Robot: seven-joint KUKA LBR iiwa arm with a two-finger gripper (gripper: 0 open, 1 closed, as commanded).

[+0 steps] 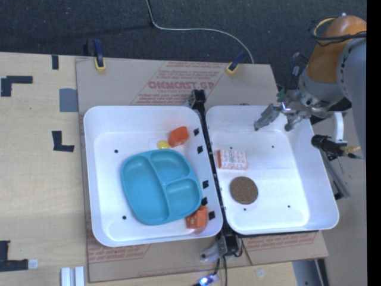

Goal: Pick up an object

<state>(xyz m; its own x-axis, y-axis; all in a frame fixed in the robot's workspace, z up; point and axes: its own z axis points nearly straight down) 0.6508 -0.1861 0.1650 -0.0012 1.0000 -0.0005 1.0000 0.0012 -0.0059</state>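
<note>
My gripper [277, 120] hangs over the far right corner of the right bin [309, 177], its two fingers spread apart with nothing between them. Below it in that bin lie a small red-and-white packet [231, 158] near the left wall and a brown round disc [244, 190] closer to the front. The left bin [98, 177] holds a blue divided tray [161, 186], an orange block [178, 136] and a small yellow piece [162, 144] behind the tray, and another orange piece [197, 219] at the tray's front corner.
Both bins rest on a cardboard sheet [172, 82] clamped at the back by two clips [99, 58]. A white cable [196, 31] runs across the dark floor behind. The arm's orange band [333, 46] stands at the right edge.
</note>
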